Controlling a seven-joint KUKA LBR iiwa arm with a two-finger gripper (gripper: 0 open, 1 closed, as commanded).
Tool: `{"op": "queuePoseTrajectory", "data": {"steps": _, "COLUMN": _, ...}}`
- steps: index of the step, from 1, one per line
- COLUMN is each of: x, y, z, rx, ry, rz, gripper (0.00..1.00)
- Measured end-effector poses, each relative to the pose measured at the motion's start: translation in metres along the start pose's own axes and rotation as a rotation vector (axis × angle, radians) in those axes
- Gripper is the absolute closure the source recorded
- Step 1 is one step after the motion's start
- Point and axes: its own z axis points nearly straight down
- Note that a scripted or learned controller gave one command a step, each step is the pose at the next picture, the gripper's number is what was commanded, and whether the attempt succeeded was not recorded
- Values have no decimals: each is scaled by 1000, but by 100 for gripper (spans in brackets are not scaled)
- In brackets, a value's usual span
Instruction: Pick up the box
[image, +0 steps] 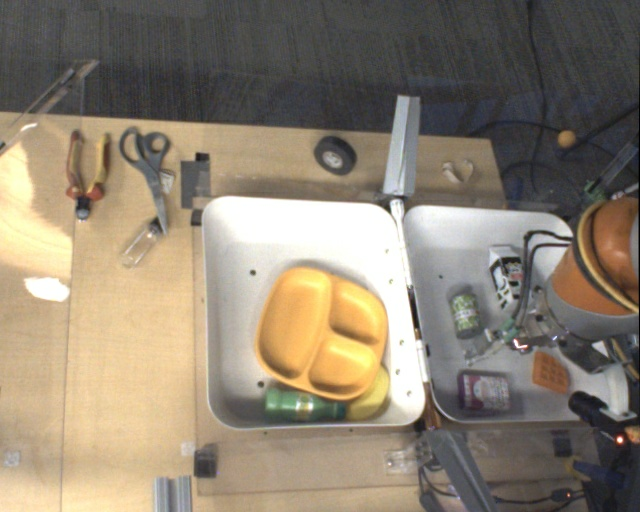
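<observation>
Worktop (120, 380): pale wood, with scissors (148, 165) and pliers (85, 170) at upper left of the frame.
Left bin (230, 300): yellow divided tray (322, 330) lying over a green bottle (300, 404).
Right bin (440, 250): purple box (484, 391) at lower centre, small green can (465, 312) above it, orange piece (549, 372) to its right.
Gripper (512, 335): low in the right bin, above the box and apart from it (fingers too small to read, cannot tell).
</observation>
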Motion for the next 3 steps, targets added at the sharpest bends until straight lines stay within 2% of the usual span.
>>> {"op": "queuePoseTrajectory", "data": {"steps": 1, "x": 23, "y": 68, "z": 26, "rx": -13, "ry": -5, "rz": -16, "gripper": 0}}
{"op": "queuePoseTrajectory", "data": {"steps": 2, "x": 4, "y": 2, "z": -27, "rx": -4, "ry": -2, "rz": -77, "gripper": 0}}
{"op": "queuePoseTrajectory", "data": {"steps": 3, "x": 31, "y": 81, "z": 26, "rx": -14, "ry": -6, "rz": -164, "gripper": 0}}
